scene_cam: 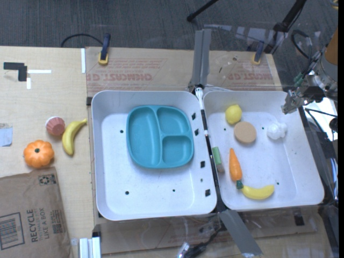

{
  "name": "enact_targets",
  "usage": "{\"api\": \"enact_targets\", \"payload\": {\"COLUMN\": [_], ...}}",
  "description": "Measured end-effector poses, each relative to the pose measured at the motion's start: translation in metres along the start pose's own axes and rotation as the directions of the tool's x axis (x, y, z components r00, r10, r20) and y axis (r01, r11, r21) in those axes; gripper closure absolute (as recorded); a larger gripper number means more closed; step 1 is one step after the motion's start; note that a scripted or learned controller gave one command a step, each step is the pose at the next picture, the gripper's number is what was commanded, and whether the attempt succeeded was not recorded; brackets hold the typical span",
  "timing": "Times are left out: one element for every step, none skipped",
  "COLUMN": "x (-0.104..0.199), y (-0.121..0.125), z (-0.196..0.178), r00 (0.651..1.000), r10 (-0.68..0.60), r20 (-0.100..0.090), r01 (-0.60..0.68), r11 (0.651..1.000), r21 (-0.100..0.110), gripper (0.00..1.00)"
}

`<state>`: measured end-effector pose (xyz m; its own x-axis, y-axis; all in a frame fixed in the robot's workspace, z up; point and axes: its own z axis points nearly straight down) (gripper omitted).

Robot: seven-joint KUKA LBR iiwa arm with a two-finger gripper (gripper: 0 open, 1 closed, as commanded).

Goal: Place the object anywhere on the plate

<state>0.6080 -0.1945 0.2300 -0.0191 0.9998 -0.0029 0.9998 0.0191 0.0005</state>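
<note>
A teal divided plate (160, 136) lies in the left bin (113, 160), with nothing on it. The right bin (290, 165) holds a lemon (233, 114), a tan round disc (245, 133), a white crumpled object (276, 131), a carrot (235, 165), a yellow banana (258, 192) and a green piece (216, 157) by its left wall. My gripper (291, 104) hangs over the right bin's far right corner, above and to the right of the white object, touching none of the items.
On the wooden bench left of the bins lie a small pumpkin (38, 153), a second banana (72, 136) and a pink cupcake (55, 126). A cardboard box (27, 214) sits at the lower left. Clamps and stands line the back edge.
</note>
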Motion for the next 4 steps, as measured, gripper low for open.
{"api": "enact_targets", "payload": {"x": [0.076,0.131,0.145,0.144], "y": [0.053,0.028,0.016,0.017], "z": [-0.055,0.038,-0.006,-0.014], "r00": [0.999,1.000,1.000,1.000], "r10": [0.043,-0.002,-0.030,-0.030], "r20": [-0.001,-0.002,-0.001,0.000], "r01": [-0.043,0.002,0.030,0.030], "r11": [0.999,1.000,1.000,1.000], "r21": [0.001,0.003,0.001,0.002], "gripper": [1.00,1.00,1.00,1.00]}}
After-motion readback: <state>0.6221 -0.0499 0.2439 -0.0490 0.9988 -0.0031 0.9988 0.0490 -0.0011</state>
